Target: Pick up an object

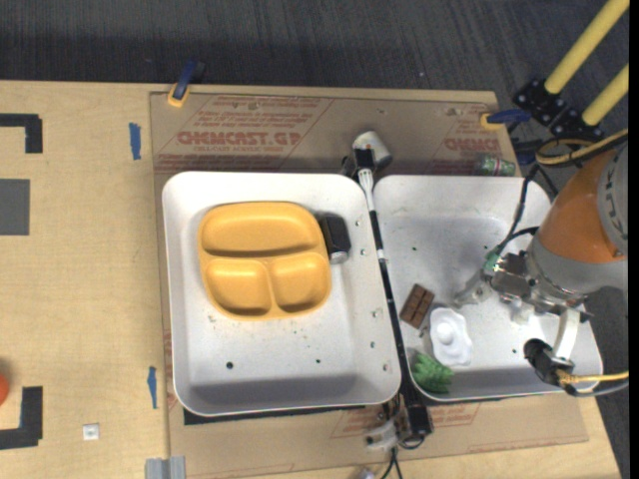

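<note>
The right bin [449,208] holds a brown bar [415,305] near its left wall, a white lumpy object [450,334] just below it, and a green object [431,370] in the front left corner. My gripper [477,289] hangs low over the middle of this bin, a little right of the brown bar and above the white object, touching neither. In the left bin [190,297] lies a yellow compartment tray [265,257], with a small black object [334,236] against its right side.
The arm's orange band [584,230] and grey wrist cover the right bin's right side, with cables trailing by its front right corner. Both bins rest on a cardboard sheet [240,128] on the bench. Yellow poles [597,28] stand at the back right.
</note>
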You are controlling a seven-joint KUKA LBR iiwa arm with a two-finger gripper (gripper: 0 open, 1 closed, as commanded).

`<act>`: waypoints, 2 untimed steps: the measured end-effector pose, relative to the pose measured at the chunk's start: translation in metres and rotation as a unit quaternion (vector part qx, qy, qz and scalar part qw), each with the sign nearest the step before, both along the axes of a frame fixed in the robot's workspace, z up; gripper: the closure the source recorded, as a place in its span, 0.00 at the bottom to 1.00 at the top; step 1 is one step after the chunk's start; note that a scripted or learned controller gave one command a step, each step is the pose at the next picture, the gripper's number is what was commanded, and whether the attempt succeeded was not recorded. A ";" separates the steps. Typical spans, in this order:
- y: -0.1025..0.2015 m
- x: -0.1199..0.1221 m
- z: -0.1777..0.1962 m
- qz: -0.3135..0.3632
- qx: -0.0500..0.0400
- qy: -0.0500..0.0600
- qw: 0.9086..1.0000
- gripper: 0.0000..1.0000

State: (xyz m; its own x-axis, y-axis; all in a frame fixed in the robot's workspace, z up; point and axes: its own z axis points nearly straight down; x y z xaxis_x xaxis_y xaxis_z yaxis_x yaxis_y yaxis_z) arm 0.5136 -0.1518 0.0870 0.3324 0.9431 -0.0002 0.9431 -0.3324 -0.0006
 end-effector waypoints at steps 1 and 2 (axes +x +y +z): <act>-0.014 0.059 -0.002 0.015 0.000 0.000 1.000 0.00; -0.033 0.112 -0.002 0.138 0.006 -0.001 0.990 0.00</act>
State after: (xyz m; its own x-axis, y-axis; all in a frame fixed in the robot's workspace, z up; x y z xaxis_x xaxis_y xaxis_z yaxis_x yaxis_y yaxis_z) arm 0.6257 -0.1850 0.0853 0.0615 0.9980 0.0121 0.9981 -0.0615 -0.0014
